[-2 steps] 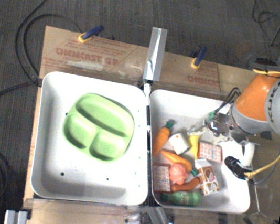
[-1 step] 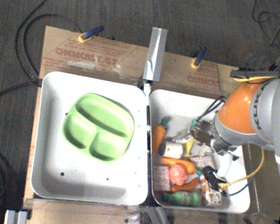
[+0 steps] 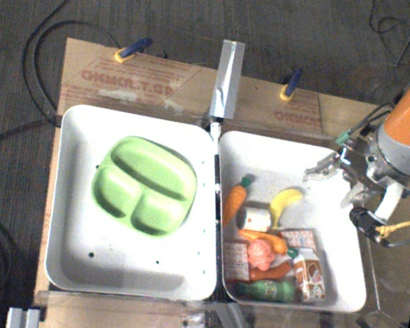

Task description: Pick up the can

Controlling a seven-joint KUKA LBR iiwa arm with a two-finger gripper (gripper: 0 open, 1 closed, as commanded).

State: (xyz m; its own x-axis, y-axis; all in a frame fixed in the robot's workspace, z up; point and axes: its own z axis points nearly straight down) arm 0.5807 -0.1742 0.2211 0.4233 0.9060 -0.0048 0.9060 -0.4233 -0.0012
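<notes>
Left bin: left-centre of the frame; it carries 1 green sectioned tray, well apart from the task's thing and no hazard.

Divider rim: the carrot stands against the right bin's left wall.

Can: centre-right of the frame, in the right bin, lying on its side. It looks wedged between the carrot on its left and the banana on its upper right, with a heap of toy food and cartons just below it.

Crowding risk: closing on the can here could catch the banana or carrot instead, and a round can on its side may roll or squirt out of a pinch.

Heap below: a pink round piece, a green bottle and a carton press close, so a low approach may shove them.

Claw: upper right of the frame, over the bin's far corner, prongs spread wide, gripping nothing, well apart from the can.

Travel risk: I judge the reach leftward passes over the banana, so coming down early would strike it.
</notes>
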